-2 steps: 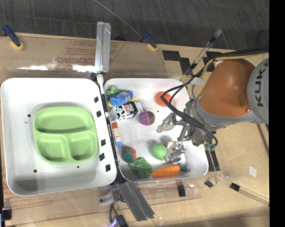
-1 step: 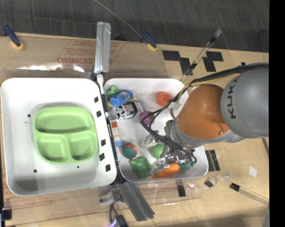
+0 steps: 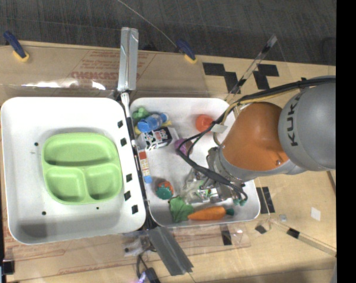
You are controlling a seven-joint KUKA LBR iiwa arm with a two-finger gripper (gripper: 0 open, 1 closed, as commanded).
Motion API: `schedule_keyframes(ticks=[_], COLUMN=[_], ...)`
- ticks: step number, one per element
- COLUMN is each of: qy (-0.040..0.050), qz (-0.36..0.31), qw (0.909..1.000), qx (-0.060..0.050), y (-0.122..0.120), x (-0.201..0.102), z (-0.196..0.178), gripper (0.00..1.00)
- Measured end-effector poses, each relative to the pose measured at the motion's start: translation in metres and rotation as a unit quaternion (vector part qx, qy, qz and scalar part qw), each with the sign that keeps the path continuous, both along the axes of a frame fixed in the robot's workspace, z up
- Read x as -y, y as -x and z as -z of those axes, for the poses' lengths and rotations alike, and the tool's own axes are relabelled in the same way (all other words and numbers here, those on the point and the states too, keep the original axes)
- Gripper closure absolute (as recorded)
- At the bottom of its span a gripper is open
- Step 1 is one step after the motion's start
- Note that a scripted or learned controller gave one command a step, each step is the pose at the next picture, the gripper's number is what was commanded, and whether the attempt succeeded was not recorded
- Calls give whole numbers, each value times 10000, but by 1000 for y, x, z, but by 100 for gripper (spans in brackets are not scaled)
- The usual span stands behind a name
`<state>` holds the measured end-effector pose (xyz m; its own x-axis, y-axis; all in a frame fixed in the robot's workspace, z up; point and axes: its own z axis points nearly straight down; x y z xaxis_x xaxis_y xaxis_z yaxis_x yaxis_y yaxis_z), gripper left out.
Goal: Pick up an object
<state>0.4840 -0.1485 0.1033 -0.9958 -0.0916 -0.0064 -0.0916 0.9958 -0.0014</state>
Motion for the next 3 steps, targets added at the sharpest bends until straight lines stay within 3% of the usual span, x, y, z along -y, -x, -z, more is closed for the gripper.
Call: schedule_keyframes(ticks=[1, 2, 3], qy=[5, 20, 6], qz=[-2438, -2011, -1984], qw=[9698, 9796, 9801], qx=[-23, 37, -18], y=[-53, -64, -61], x=[51, -31, -28], z=[11, -96, -90], gripper=[100, 100, 0])
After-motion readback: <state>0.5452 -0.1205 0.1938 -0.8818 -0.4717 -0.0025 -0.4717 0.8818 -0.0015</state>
